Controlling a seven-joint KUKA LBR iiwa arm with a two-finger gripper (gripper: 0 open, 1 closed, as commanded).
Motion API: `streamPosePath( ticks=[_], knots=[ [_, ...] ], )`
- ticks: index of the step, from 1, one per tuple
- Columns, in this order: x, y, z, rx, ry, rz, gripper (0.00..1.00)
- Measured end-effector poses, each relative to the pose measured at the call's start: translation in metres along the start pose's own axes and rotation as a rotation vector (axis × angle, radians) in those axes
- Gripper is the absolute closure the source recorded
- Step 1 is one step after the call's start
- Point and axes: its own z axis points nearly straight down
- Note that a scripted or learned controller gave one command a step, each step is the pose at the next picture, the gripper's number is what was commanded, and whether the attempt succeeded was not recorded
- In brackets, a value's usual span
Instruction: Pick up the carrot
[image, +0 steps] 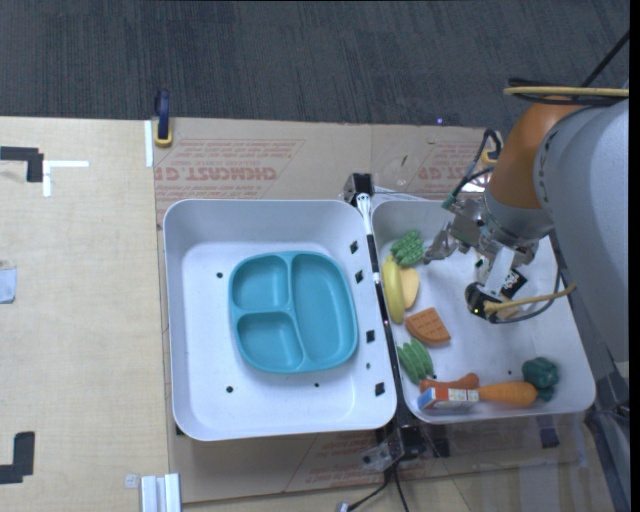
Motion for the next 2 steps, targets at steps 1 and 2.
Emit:
streamPosePath(
  ticks=[1, 2],
  knots=[
    [-0.019, -0.063, 0.011, 0.003, 0.002, -0.103, 0.0],
    [-0.058, -0.105, 0.011, 0.002, 0.004, -0.099, 0.0]
  ],
)
